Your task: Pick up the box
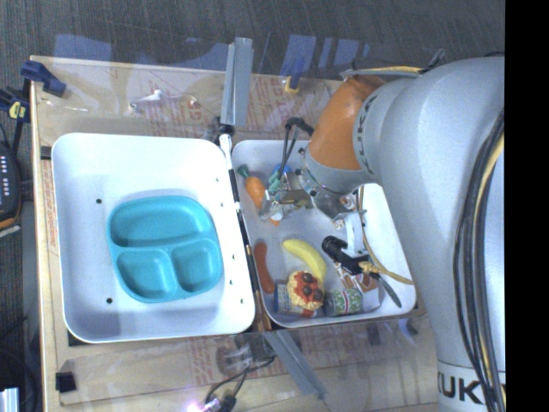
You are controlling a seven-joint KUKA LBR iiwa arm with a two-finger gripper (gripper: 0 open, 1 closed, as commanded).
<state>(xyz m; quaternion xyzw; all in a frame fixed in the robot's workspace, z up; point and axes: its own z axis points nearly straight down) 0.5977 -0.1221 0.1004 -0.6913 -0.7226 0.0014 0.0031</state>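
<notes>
The arm (412,144) reaches into the right bin (388,230), and its gripper (281,197) sits low near that bin's far edge, on the side that adjoins the left bin (73,230). Whether the gripper is parted or closed cannot be told here, and nothing can be seen held in it. A carrot (255,191) lies just beside the gripper, against the wall the two bins share. The box (302,294), printed with red fruit, lies by the near edge of the right bin, well apart from the gripper. A packet (347,300) lies just beside the box, towards the near corner under the arm. A banana (304,257) lies just beyond the box, towards the bin's middle, and a sausage (263,267) lies along the shared wall, near the box. A blue tray (163,247) with three compartments rests in the middle of the left bin.
</notes>
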